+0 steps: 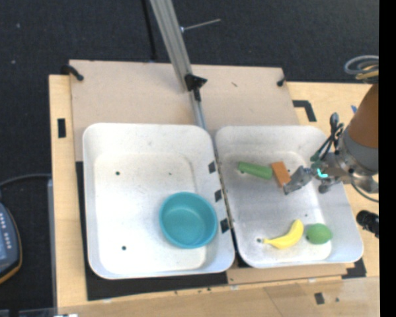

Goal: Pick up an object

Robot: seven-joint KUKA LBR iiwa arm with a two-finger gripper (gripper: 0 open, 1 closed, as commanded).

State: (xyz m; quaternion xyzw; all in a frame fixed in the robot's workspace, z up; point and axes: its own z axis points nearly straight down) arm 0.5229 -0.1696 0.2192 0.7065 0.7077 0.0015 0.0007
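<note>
Gripper [297, 182] low in right bin [250, 144], beside orange-tipped green stick [260, 171]; finger state unclear; curved banana [285, 236], round lime [318, 233]; smooth teal bowl [188, 219] in left bin [118, 150].

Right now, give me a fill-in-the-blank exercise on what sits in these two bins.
1. The teal bowl sits in the ____ bin as the camera sees it.
2. The banana lies right beside a round ____ fruit.
3. The gripper hangs over the right bin, next to a small ____ block.
4. A long ____ vegetable lies just left of that block.

Missing words: left; green; orange; green
</note>
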